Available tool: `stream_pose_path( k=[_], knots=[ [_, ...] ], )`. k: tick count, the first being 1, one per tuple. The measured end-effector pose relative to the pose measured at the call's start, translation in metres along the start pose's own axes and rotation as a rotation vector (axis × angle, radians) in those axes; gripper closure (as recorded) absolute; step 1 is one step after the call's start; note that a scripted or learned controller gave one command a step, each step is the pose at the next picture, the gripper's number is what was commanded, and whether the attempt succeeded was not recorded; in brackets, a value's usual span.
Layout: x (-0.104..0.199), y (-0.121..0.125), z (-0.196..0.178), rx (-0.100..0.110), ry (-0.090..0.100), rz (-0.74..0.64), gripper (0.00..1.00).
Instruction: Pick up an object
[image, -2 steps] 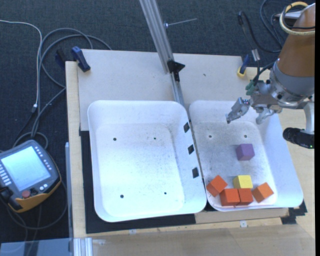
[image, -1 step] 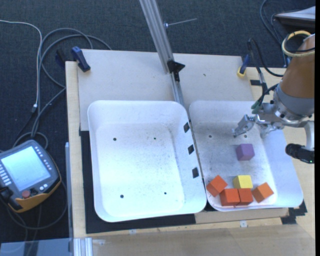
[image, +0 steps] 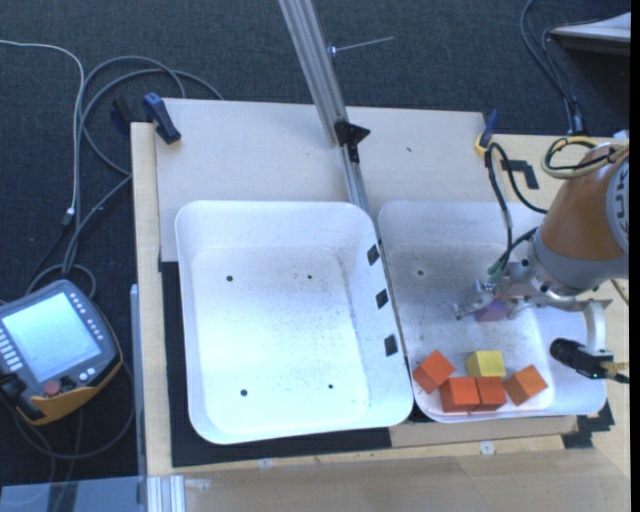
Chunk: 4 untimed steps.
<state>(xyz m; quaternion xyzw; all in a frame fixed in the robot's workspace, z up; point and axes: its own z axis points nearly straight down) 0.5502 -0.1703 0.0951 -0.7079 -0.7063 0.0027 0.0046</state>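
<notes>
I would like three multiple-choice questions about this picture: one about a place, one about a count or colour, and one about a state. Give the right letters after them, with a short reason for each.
1. Where do the blocks lie?
A. In the left bin
B. In the right bin, near its front edge
C. On the floor

2. How many blocks are yellow?
A. One
B. Two
C. Three

3. How does the gripper stand to the blocks?
A. It rests on them
B. It is behind them, apart, over the bin floor
C. It is over the left bin

Answers:
1 B: the orange blocks cluster at the front of the right bin.
2 A: a single yellow block sits among orange ones.
3 B: the gripper is behind the cluster with bare bin floor between; the left bin is away from it.
</notes>
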Motion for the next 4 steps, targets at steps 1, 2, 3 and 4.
stream_pose_path(
  k=[1,2,3,4],
  knots=[
    [0.002,0.004,-0.015,-0.012,-0.001,-0.003,1.0],
    [0.094,-0.004,-0.109,-0.018,-0.001,-0.012,1.0],
    [0.156,-0.035,-0.103,-0.005,0.002,-0.009,1.0],
    [0.221,0.009,-0.104,-0.012,0.001,-0.011,1.0]
  ],
)
